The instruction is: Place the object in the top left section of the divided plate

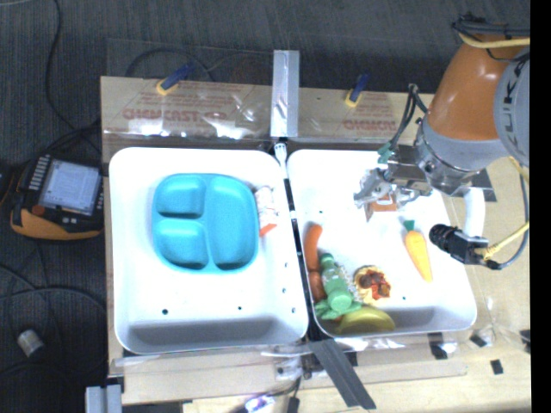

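I am reaching in from the right with my arm (482,101), and my gripper (383,194) is hanging over the upper middle of the right bin (448,317). A small orange-brown object (385,201) is showing between my fingertips, so I am reading my gripper as closed on that object, though the object is too small to identify. It is sitting at the gripper itself, above the white floor of the right bin.

The blue divided plate (207,222) is lying in the left bin (138,308), well apart from my gripper, with the wall between the 2 bins in between. Its top left section (179,196) is showing bare blue.

A small white and orange item (266,209) is lying just beside the plate's right edge. In the right bin, a yellow-orange carrot (417,253) is lying to the lower right of my gripper. A second, darker carrot (312,243), a green bottle (334,289), a banana (366,320) and a mixed red and yellow piece (373,282) are clustered along the bin's lower left.
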### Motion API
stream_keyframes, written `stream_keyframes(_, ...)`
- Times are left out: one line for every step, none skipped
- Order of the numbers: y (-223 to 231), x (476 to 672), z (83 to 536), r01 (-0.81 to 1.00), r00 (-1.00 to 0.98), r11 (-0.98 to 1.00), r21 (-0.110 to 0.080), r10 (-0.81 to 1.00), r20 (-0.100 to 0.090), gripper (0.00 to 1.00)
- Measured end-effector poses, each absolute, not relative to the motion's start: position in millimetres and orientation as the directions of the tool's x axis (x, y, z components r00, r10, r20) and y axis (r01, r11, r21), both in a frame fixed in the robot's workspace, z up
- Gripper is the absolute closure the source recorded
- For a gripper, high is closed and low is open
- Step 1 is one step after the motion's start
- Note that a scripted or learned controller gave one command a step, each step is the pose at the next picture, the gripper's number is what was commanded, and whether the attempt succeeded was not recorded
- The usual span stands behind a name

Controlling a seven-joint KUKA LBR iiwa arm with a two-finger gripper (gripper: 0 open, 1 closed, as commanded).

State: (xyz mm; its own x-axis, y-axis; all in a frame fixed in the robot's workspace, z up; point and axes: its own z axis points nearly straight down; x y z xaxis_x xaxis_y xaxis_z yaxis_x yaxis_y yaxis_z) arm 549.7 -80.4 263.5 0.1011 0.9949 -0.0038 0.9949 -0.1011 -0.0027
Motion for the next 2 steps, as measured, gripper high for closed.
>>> stream_keyframes(-117, 543.0, 99, 0.973, 0.232, -0.232, -0.004, 0.973, -0.001, 1.0)
stream_keyframes(-171, 552.0, 95, 0.893, 0.449, -0.449, 0.019, 0.893, 0.009, 1.0)
